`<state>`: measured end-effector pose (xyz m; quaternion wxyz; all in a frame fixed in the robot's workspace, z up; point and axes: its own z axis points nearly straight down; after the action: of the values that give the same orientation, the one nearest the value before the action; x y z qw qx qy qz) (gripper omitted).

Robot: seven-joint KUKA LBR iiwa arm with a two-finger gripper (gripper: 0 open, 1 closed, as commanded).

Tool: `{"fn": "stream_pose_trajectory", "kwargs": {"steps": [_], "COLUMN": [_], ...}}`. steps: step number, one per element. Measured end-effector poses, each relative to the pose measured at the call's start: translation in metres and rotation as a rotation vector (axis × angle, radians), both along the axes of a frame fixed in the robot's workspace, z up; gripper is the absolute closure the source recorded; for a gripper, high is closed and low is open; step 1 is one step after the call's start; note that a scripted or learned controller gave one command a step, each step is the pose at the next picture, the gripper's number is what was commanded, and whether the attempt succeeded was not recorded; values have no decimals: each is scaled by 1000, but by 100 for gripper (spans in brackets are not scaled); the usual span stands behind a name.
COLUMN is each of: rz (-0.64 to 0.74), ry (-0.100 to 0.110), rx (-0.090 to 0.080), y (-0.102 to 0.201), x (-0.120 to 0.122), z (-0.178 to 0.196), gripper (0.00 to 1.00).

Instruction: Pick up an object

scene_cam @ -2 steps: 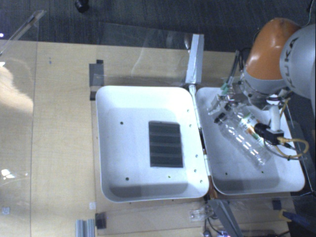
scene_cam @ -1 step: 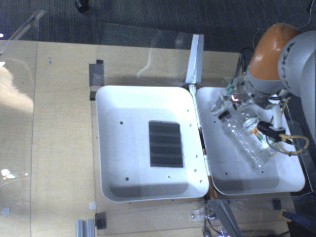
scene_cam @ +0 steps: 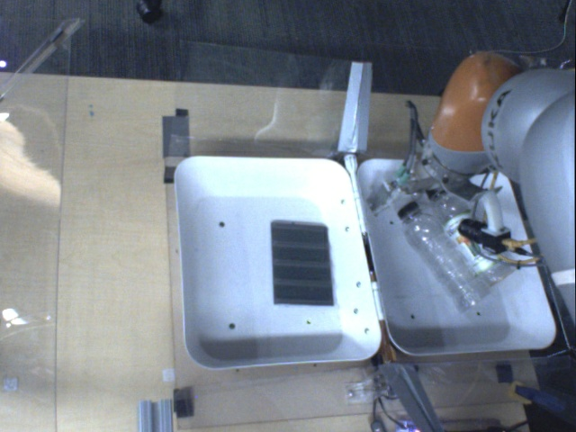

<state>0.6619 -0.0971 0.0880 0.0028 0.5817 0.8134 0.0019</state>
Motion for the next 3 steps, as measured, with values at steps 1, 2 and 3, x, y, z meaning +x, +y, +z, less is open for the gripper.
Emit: {"fn": "stream_pose_trajectory", "kwargs": {"steps": [1,2,3], "rz": [50,51,56], "ry": [21,-1,15], "rx": [12,0,8], "y": [-11,-14,-9], "x": [6,10,7], "z": [-1,13,11], "gripper": [0,100,0]}}
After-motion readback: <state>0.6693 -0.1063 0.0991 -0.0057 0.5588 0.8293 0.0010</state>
